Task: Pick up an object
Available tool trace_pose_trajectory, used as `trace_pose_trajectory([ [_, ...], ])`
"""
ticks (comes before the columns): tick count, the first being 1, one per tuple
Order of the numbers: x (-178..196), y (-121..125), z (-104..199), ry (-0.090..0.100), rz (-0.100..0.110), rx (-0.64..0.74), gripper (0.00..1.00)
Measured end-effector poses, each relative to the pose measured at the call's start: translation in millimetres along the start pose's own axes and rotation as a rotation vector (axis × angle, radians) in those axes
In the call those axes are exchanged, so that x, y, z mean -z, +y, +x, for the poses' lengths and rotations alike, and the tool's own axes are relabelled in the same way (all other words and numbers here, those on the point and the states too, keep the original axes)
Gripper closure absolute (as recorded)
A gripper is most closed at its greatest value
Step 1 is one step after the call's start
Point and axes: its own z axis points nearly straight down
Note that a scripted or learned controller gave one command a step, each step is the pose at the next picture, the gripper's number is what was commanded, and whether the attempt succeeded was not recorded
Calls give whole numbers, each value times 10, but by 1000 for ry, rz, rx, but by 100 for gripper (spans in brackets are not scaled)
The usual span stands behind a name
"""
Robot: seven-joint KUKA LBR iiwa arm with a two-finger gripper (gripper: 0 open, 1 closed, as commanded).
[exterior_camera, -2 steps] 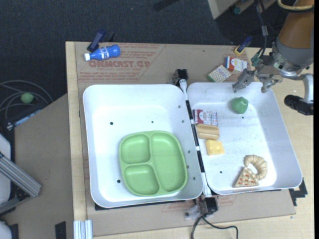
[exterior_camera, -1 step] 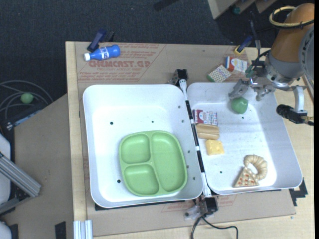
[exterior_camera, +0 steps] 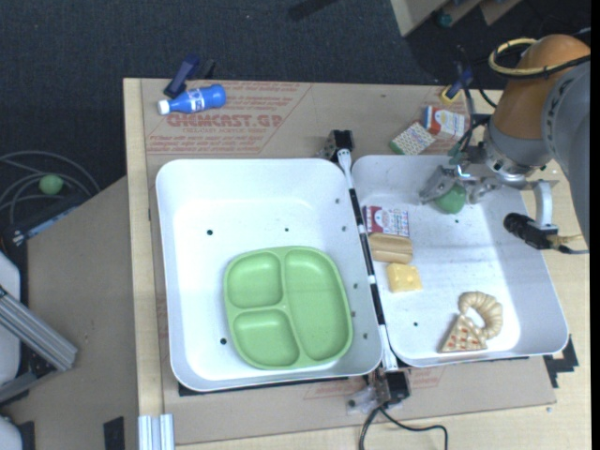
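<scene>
On the far left, off the bench, a small green ball (exterior_camera: 51, 185) lies on the dark floor beside looped grey cables (exterior_camera: 28, 204). A blue and white bottle (exterior_camera: 192, 98) lies on its side on the bench's back left corner, above the printed red lettering.

The left bin (exterior_camera: 187, 251) holds 1 thing: a green plate (exterior_camera: 286, 306) with 3 compartments, sitting toward the bin's front right.

Along the left wall of the right bin (exterior_camera: 525, 289), 3 items run front to back: a red and white packet (exterior_camera: 387, 221) at the back, a tan bread roll (exterior_camera: 390, 247) touching it just in front, and a yellow cheese wedge (exterior_camera: 404, 277) in front of that. Nearer the front of this bin, a pizza slice (exterior_camera: 462, 336) lies with a pale pretzel-like ring (exterior_camera: 482, 309) touching its upper edge.

Behind the right bin, a small checked card (exterior_camera: 412, 139) and a red and white carton (exterior_camera: 444, 120) rest on the bench.

The gripper (exterior_camera: 457, 187) (reaching in from the right below the arm's orange band (exterior_camera: 534, 82)) is low over the back of the right bin, with a green object (exterior_camera: 451, 200) right at its fingertips. How wide the fingers stand, and whether they actually clasp the green object, I cannot tell.
</scene>
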Motion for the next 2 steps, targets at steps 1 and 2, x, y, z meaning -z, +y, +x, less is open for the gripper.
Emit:
trace_pose_trajectory([
  [1, 119, 14, 0, -2, -4, 1, 100],
  [2, 312, -135, 624, 1, -2, 2, 100],
])
